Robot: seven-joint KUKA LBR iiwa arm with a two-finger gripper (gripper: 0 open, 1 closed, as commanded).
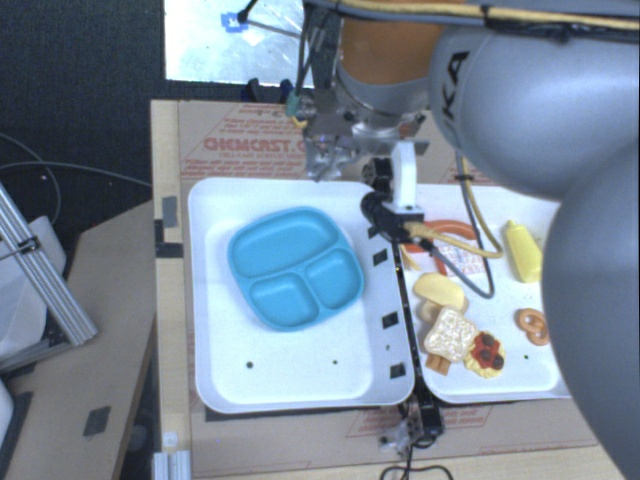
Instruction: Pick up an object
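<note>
1. Here, the gripper (333,160) hangs just beyond the tray's (296,266) far edge, over the rim of the left bin (215,368). You cannot tell whether it is spread or closed.
2. The tray lies flat in that bin, turned askew. Judge it light, stiff and slick. It looks too wide to span, so take it by the raised rim or by a ridge between compartments.
3. Right of the tray, past the wall (398,298) between the bins, lie a cracker (450,336), a pretzel (533,325) and a yellow piece (522,251). They look light and hard, and easier to pinch, though crowded.
4. Bare floor lies left of the tray and on its near side. The tray's right corner sits near the wall, so approach from above.
</note>
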